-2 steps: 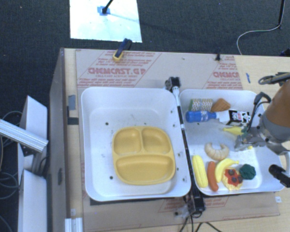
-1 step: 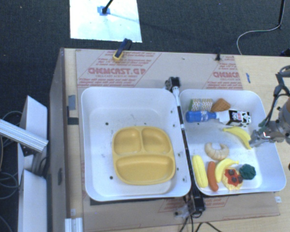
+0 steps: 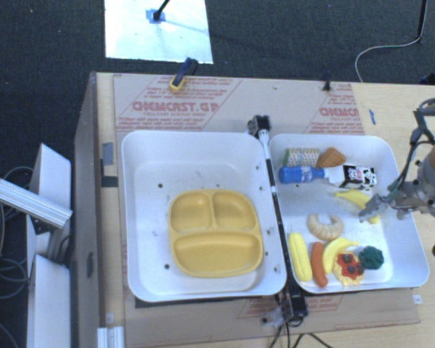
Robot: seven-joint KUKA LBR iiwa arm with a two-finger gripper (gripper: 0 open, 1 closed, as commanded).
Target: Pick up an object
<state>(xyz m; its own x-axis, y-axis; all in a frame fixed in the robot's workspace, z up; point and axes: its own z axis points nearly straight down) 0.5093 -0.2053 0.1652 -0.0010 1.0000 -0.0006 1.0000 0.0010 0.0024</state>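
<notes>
The right bin [image 3: 402,165] holds several toy foods. At its back lie a blue bottle [image 3: 301,173], a tan cracker [image 3: 302,155], an orange bread piece [image 3: 331,157] and a cow-patterned milk carton [image 3: 357,175]. A yellow wedge [image 3: 354,198] lies mid-right. A pale shrimp-like curl [image 3: 325,226] lies in the middle. Along the front are a corn cob [image 3: 299,256], a sausage [image 3: 318,263], a banana [image 3: 336,249], a pizza slice [image 3: 349,267] and a broccoli [image 3: 372,257]. My gripper [image 3: 371,210] hangs low over the bin's right side, right at the yellow wedge's end.
The left bin [image 3: 141,165] carries a yellow divided plate [image 3: 215,233]. A black-tipped rod [image 3: 267,151] runs along the seam between the bins. The grey arm [image 3: 428,194] comes in over the right bin's right wall.
</notes>
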